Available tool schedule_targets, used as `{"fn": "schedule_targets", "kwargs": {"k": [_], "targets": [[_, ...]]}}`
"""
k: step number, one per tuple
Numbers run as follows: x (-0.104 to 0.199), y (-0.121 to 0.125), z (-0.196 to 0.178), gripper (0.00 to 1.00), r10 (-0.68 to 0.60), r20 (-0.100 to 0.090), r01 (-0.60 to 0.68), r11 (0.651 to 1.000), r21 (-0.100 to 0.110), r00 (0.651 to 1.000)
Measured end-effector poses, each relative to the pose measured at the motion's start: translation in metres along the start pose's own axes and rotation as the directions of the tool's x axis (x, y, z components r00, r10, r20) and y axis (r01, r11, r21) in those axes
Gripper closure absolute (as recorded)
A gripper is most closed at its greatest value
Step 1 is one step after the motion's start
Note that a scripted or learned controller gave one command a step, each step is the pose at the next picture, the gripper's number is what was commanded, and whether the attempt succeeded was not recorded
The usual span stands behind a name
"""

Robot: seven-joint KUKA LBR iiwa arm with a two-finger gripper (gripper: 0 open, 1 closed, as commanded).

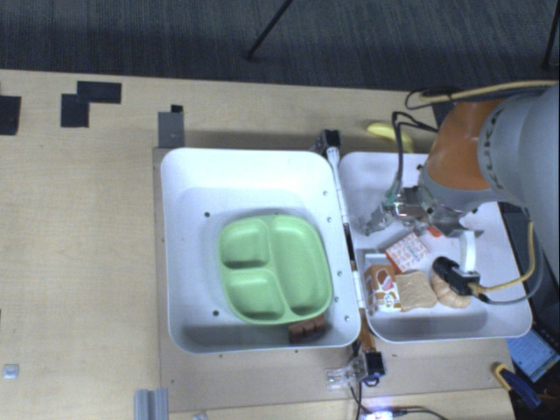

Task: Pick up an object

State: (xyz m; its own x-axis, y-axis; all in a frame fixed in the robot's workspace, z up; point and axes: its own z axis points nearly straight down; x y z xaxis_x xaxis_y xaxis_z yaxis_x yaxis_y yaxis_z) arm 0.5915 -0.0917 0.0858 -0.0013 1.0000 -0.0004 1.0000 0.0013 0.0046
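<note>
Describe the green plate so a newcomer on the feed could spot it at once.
Look at the left white bin, the one away from the arm. In its middle lies the green plate, a rounded-square tray split into three compartments. It is the largest item in either bin and the only green one; a small brown object sits at its lower edge.

- The left bin (188,191) has open floor along its far and left sides.
- A green divided plate (273,268) takes up its middle and near right.
- A small brown object (306,329) sits at the plate's near edge, against the bin's near wall.
- The right bin (360,171) has bare floor in its far left corner.
- The arm (490,151) covers its far right part.
- Packets and a toast-like piece (418,290) crowd its near floor.
</note>
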Motion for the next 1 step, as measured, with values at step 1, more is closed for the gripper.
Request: {"fn": "schedule_targets", "kwargs": {"k": [1], "targets": [[0.0005, 0.0021, -0.0119, 1.00, -0.001, 0.000, 0.001, 1.000, -0.006, 1.000]]}}
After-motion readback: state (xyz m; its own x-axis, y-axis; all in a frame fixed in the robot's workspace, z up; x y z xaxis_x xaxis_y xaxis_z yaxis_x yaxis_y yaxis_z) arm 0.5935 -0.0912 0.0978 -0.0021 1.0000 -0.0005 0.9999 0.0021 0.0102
